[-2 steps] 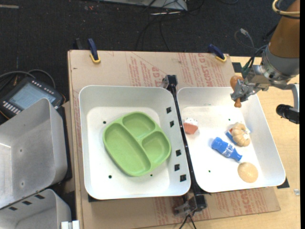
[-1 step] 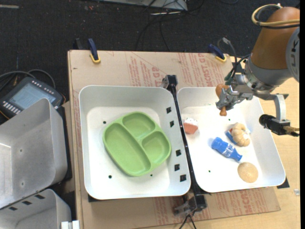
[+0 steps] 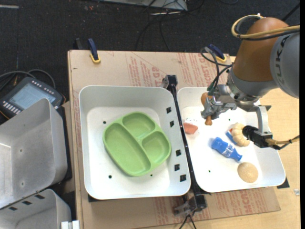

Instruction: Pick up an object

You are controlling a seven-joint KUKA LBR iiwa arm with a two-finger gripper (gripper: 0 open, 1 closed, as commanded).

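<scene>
My gripper (image 3: pixel 209 112) hangs over the far left part of the right bin (image 3: pixel 271 178), below the grey wrist with its orange band. A small orange-brown piece (image 3: pixel 208 121) shows right at its tip and another (image 3: pixel 204 98) just behind it; whether either one is held is unclear. A pink-red object (image 3: pixel 190 128) lies a little to the left of the gripper, near the bin's left wall. A blue object (image 3: pixel 225 148) lies in the middle of the bin, a yellow and white object (image 3: pixel 237 134) to its right, and a beige round object (image 3: pixel 248 171) at the front.
The left bin (image 3: pixel 90 175) holds a green divided plate (image 3: pixel 137 143). A black divider (image 3: pixel 181 137) runs between the bins. A black attachment with a cable (image 3: pixel 257 136) sticks out of the arm over the right bin. Grey boxes (image 3: pixel 28 147) stand off the bench's left.
</scene>
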